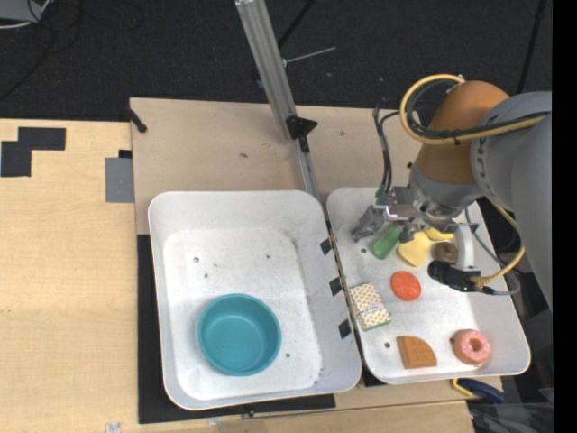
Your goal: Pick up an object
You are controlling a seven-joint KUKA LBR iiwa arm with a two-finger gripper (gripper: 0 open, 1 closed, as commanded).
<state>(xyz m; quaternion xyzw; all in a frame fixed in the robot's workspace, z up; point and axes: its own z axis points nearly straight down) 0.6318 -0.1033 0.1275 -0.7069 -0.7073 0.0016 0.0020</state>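
Two bins: teal bowl (239, 334) sits left; on the right my gripper (386, 226) hangs spread open just above the green piece (388, 243), nothing held. I judge we're mid-approach; next I need a straight descent, then close

You are looking at a robotics lab bench: a plywood benchtop (63, 242) on black flooring carries two white bins (171, 215) set side by side. At twelve o'clock an aluminium extrusion post (269, 57) rises, and at three o'clock stands the cabled grey arm (505, 152).
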